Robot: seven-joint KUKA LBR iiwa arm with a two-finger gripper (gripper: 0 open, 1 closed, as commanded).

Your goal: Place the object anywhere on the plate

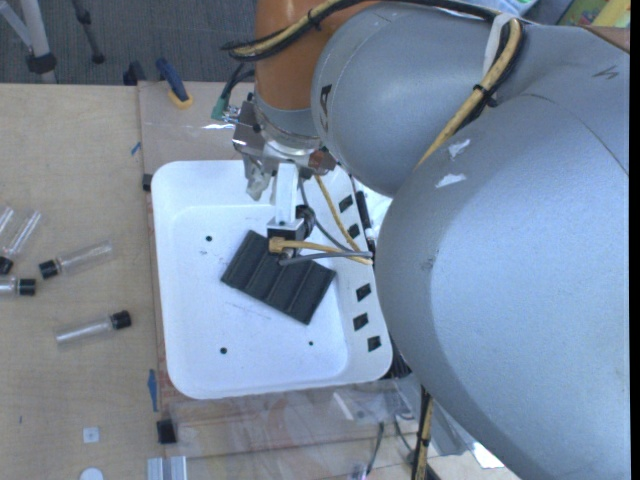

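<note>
A dark grey ribbed rectangular block [277, 277] lies flat and turned at an angle in the middle of the left white bin [200, 358]. My gripper [261, 180] hangs over the bin's far side, just above and behind the block's far corner. I see nothing held in it. The big grey arm covers the right part of the view and everything beneath it.
Several clear tubes with black caps [92, 326] lie on the wooden bench left of the bin. A blue clip [176, 85] sits beyond the bin's far left corner. Small black marks [361, 292] run along the bin's right rim.
</note>
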